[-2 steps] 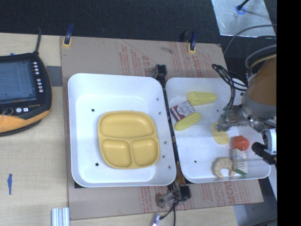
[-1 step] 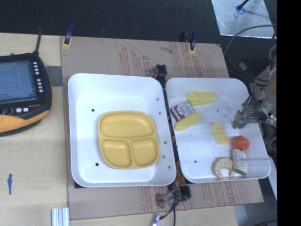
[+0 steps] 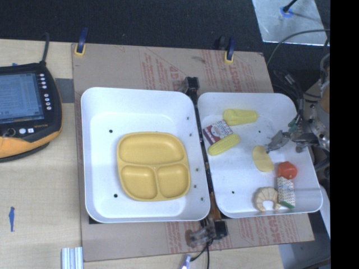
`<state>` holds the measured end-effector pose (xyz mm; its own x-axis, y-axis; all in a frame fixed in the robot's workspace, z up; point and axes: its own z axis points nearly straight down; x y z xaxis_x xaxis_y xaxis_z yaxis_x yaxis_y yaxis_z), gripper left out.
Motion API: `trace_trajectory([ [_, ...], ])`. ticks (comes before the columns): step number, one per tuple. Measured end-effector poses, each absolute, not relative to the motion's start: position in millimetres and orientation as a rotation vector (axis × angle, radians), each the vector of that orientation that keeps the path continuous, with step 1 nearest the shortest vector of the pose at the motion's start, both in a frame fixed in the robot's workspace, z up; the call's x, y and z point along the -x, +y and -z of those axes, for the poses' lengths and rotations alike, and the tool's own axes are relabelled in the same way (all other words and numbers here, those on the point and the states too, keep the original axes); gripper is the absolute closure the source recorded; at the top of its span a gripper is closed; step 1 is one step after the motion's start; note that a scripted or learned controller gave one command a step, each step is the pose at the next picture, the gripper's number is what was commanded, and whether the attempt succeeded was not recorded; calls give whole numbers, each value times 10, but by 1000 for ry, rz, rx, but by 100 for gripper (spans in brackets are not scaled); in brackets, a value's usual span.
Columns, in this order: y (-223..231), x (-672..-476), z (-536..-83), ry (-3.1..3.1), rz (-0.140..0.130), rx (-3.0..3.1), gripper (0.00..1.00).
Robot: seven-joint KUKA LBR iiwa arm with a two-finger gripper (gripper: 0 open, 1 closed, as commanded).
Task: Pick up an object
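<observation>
A: Risk here? The hand hangs at the right white bin's far edge; whether it's parted, I cannot tell.

B: It could graze the rim, or nudge the pale yellow oval lump just beside it.

A: Contents?

B: Red ball, two yellow corn-like pieces, croissant. Left bin: a yellow divided plastic tray.

Two white bins; one yellow divided plate; seven small items in the right bin; one tablet.
</observation>
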<state>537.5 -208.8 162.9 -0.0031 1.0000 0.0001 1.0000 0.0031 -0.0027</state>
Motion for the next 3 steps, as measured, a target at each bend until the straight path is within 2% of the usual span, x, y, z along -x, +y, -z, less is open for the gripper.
trace_trajectory([
  [1, -1887, -5419, -912, -2226, -6, 2212, 0],
  [2, -1901, -5421, -1020, -2229, -8, 2209, 100],
  [3, -1527, -5383, -1586, -2228, -3, 2212, 100],
])
